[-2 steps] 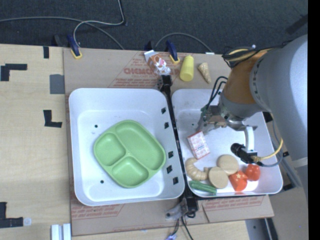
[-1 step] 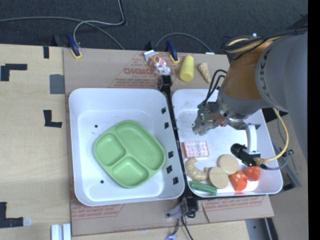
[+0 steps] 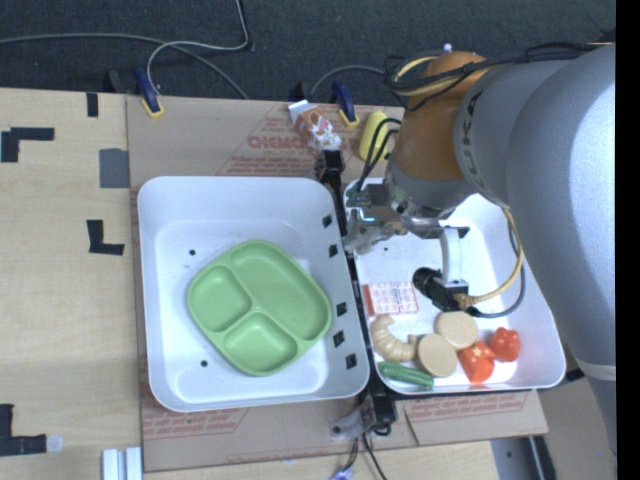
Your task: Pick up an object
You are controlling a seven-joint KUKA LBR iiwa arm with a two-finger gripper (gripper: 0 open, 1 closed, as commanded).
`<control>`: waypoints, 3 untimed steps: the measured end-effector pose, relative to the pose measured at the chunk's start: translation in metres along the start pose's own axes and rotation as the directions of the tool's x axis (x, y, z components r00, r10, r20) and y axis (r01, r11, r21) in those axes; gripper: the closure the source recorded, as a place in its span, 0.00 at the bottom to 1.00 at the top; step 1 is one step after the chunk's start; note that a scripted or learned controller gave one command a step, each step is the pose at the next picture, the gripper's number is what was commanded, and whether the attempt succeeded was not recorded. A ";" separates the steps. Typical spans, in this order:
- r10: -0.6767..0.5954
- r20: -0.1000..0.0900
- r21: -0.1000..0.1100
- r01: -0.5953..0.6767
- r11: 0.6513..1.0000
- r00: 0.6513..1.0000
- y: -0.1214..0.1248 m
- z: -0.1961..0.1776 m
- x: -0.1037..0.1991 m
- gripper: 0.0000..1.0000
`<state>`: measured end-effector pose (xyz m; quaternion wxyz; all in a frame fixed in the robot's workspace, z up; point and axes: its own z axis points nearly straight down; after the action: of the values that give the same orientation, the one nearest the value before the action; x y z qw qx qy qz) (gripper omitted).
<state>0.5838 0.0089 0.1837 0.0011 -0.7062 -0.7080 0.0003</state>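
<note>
The right bin (image 3: 540,363) holds several toy foods along its front. A red and white packet (image 3: 391,298) lies near the divider, with a tan croissant (image 3: 393,342) just below it. Two round tan discs (image 3: 446,342) sit to the right, then a red pepper (image 3: 503,343) and another red piece (image 3: 477,365). A green bean pod (image 3: 405,374) lies at the front wall. My gripper (image 3: 372,220) hangs over the back left of this bin, close to the divider and above the packet. The arm's wrist covers it from above.
The left bin (image 3: 165,208) holds a green divided plate (image 3: 259,306). A yellow item (image 3: 374,134) and a small printed packet (image 3: 317,125) lie on the cardboard behind the bins. Cables run along the back. The arm's grey body covers the right bin's far side.
</note>
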 end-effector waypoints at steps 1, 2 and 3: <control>0.001 0.002 -0.002 -0.001 1.000 1.000 -0.017 -0.059 -0.020 1.00; 0.001 0.002 -0.001 -0.001 1.000 1.000 -0.017 -0.058 -0.020 0.00; 0.003 0.002 0.002 -0.003 1.000 1.000 -0.023 0.000 -0.067 0.00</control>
<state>0.5606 -0.0580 0.1833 0.0009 -0.7073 -0.7069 0.0016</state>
